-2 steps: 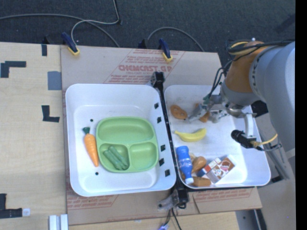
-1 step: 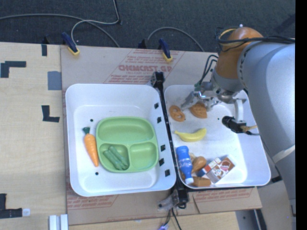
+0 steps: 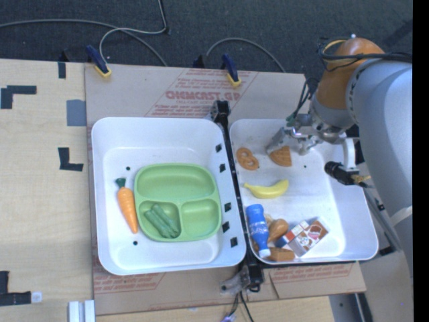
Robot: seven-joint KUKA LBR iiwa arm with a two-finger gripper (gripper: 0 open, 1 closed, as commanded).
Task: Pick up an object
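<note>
My gripper (image 3: 287,143) hangs low over the back of the right bin (image 3: 348,213), just above and touching or nearly touching a brown bread-like piece (image 3: 282,157). Whether that piece is gripped I cannot tell. A brown pretzel-shaped item (image 3: 247,158) lies to its left. In front of them lie a yellow banana (image 3: 268,189), a blue bottle (image 3: 255,225), an orange-brown lump (image 3: 277,229) and a red-and-white box (image 3: 308,234).
The left bin (image 3: 107,146) holds a green divided plate (image 3: 194,180) with green beans (image 3: 161,220) in one compartment, and a carrot (image 3: 127,208) beside it. The grey arm (image 3: 382,113) covers the right bin's far right side. Cables and clamps lie behind the bins.
</note>
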